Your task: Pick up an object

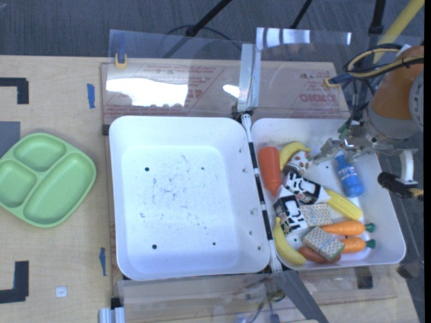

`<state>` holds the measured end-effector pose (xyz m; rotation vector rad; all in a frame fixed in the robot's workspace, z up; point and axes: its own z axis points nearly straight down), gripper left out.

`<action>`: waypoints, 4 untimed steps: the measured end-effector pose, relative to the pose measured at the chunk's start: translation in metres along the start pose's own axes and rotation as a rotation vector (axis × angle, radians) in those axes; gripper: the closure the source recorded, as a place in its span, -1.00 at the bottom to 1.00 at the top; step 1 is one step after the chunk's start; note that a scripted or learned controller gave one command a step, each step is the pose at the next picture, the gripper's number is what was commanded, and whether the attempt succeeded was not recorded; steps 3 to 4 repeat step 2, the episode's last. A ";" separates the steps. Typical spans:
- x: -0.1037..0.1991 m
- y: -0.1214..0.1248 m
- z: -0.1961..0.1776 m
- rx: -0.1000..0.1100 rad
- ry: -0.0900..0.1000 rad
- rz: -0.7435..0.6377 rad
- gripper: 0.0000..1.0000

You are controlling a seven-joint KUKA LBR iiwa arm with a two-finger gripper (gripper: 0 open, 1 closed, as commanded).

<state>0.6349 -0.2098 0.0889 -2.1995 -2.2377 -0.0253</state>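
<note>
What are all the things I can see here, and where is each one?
Bins: 2, white, side by side on the bench.
Divided plate: 1, light green, on the bench left of the bins.
Red toy vegetable: 1, red-orange, right bin beside the divider.
Bananas: 2, yellow, right bin, one at the back and one at the front edge.
Corn cob: 1, yellow, right bin.
Carrots: 2, orange, right bin near the front.
Bottle: 1, blue, right bin under the gripper.
Black-and-white toy: 1, middle of the right bin.
Sponge block: 1, tan and green, front of the right bin.
Gripper: 1, silver, over the right bin's back.
Arm: 1, grey with an orange band, at right.
</note>
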 end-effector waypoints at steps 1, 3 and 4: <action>-0.003 0.000 -0.011 -0.003 -0.011 -0.001 1.00; 0.025 0.035 -0.106 0.005 -0.016 -0.017 1.00; 0.025 0.035 -0.106 0.005 -0.016 -0.017 1.00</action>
